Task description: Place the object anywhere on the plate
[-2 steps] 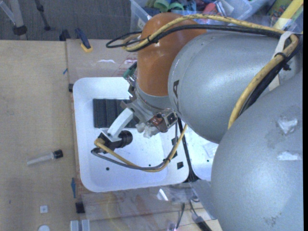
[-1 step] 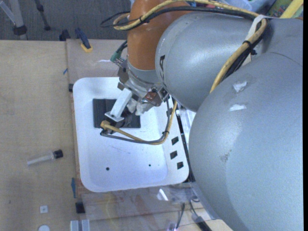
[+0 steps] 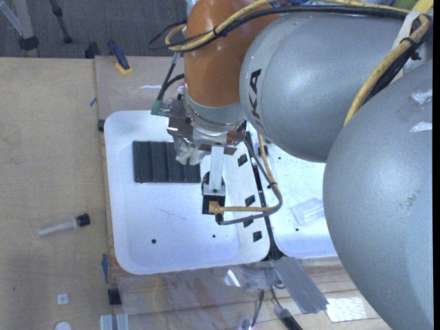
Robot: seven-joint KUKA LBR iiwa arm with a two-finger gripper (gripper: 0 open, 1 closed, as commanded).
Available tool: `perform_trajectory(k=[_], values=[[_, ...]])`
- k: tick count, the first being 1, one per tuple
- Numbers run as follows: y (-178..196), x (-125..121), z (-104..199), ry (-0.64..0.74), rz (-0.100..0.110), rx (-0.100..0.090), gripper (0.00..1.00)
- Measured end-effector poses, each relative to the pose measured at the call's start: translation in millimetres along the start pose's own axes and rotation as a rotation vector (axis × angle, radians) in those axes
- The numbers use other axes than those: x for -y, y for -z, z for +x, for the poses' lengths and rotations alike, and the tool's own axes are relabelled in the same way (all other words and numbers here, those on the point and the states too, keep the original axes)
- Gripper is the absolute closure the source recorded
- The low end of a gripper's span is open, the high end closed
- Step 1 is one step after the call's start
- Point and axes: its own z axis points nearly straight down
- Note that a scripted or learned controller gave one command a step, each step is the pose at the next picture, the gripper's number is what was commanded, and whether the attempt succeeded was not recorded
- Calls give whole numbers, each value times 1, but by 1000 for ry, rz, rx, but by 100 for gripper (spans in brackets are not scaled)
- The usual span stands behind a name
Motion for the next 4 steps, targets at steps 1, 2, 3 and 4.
perform_trajectory(k=[1, 2, 3, 4], values=[[-145, 79, -18, -256, 1, 0, 100], [3, 78, -17, 118, -4, -1, 100], [164, 32, -6, -138, -3, -1, 100], [74, 80, -16, -10, -1, 0, 100]])
